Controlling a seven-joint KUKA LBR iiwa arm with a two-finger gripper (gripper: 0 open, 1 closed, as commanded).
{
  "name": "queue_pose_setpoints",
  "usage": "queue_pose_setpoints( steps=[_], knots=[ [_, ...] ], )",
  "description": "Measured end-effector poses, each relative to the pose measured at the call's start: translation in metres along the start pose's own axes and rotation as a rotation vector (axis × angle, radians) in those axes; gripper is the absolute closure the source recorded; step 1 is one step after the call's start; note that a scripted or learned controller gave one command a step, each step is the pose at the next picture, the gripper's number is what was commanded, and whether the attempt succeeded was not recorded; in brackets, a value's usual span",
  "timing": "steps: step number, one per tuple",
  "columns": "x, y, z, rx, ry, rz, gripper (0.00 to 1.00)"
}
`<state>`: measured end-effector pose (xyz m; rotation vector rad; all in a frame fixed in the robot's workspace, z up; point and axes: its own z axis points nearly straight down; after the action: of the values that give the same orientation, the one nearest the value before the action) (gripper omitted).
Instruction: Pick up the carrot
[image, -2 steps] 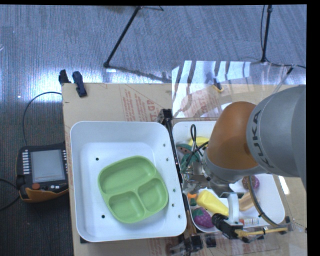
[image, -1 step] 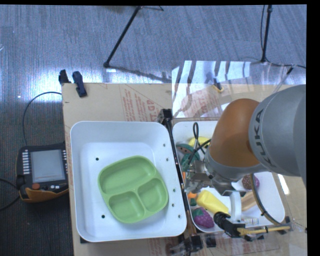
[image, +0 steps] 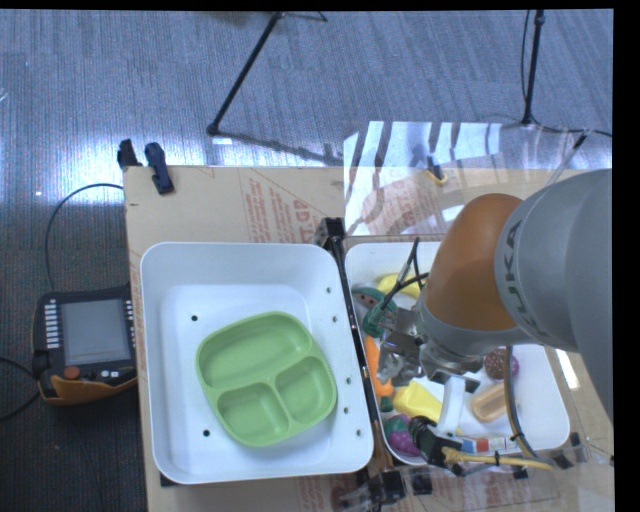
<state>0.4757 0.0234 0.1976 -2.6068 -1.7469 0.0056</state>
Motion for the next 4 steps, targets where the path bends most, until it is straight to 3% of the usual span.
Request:
queue_pose_setpoints(
  steps=[1, 2, 3, 4],
  knots=[
    [0.078, -0.032, 0.013, 0.005, -0.002, 0.104, 1.00],
    [0.066, -0.027, 0.012, 0.001, -0.002, 0.410, 1.00],
    [-0.001, 0.023, -0.036, 0.000, 0.000, 0.690, 1.00],
    [0.043, -0.020, 0.013, 0.007, -0.005, 0.851, 1.00]
  ],
)
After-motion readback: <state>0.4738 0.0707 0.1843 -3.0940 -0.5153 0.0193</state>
